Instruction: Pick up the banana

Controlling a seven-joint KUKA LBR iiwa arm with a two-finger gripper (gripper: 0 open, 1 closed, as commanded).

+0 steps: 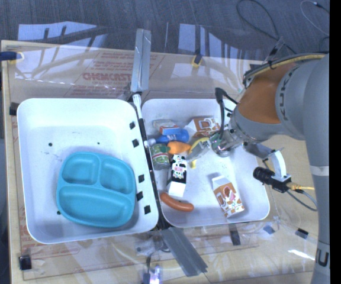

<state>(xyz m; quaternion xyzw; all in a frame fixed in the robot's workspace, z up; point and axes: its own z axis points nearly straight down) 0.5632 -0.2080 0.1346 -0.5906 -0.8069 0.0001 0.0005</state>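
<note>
Approach step: gripper (201, 148) low over banana (199, 142); grip state indeterminate. Next: confirm closure on banana, then lift.

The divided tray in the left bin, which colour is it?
Light blue; the divided tray shows clearly in the camera view.

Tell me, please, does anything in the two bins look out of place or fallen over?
Nothing is spilled or broken. The small carton in the right bin lies on its side, and the other toy foods are jumbled against the divider.
</note>
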